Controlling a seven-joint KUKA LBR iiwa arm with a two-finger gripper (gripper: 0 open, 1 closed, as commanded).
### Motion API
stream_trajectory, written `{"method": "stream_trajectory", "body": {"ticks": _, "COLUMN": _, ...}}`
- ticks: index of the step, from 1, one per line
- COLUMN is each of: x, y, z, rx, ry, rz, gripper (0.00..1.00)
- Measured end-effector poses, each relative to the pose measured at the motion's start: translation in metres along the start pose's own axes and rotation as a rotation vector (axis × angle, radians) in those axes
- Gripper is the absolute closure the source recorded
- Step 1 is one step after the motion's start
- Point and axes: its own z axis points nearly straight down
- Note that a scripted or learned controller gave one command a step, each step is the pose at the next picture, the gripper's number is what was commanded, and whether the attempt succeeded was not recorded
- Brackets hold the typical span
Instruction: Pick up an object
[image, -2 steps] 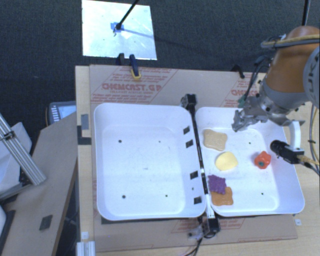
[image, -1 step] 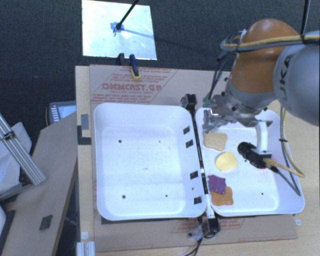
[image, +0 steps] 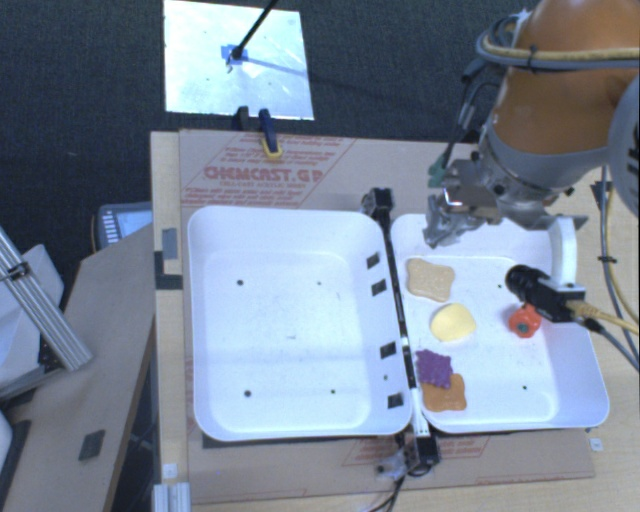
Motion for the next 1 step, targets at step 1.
{"method": "stream_trajectory", "body": {"ticks": 1, "x": 0.0835, "y": -0.0517, "z": -0.0977, "rx": 0.001, "ry": 0.003, "rz": -0.005, "gripper": 1.00}}
